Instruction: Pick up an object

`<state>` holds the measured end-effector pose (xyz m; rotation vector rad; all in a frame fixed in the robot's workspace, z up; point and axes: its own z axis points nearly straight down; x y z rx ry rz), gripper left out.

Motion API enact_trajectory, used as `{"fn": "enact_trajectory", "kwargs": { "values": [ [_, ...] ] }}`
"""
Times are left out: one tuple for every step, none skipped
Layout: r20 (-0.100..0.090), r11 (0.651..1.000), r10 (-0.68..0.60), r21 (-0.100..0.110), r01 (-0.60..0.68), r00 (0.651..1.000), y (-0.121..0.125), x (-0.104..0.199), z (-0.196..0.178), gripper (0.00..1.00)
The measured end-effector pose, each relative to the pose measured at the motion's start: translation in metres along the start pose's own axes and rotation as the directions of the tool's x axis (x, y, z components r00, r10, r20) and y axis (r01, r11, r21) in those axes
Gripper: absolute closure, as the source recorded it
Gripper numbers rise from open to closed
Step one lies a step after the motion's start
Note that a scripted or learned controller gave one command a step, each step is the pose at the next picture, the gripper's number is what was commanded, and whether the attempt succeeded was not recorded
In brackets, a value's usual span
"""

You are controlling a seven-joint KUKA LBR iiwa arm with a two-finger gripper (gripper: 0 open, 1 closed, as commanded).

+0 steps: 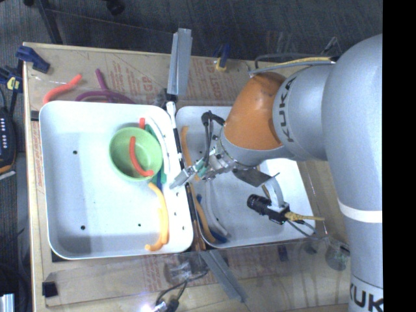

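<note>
- A single fixed camera sits above the bench [97, 64] and looks down on it at a slant.
- It stands far enough back to take in both white bins: the left bin [71, 200] toward 9 o'clock, the right bin [234, 221] just past centre toward 4 o'clock.
- The grey arm [338, 109] reaches in from 3 o'clock, large and close to the lens.
- Dark floor [195, 5] shows along 12 o'clock.

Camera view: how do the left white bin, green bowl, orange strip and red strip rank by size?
1. left white bin
2. green bowl
3. orange strip, about as long as the bowl is wide, but far thinner
4. red strip, inside the bowl
</note>
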<state>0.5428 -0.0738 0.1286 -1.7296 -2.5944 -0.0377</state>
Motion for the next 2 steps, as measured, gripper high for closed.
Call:
{"fn": "enact_trajectory", "kwargs": {
  "values": [
    [-0.016,1.0,-0.023,-0.009,0.023,1.0,0.009,0.014,-0.012,1.0],
    [0.032,0.917,0.398,-0.004,-0.399,0.917,0.045,0.005,-0.062,1.0]
  ]
}}
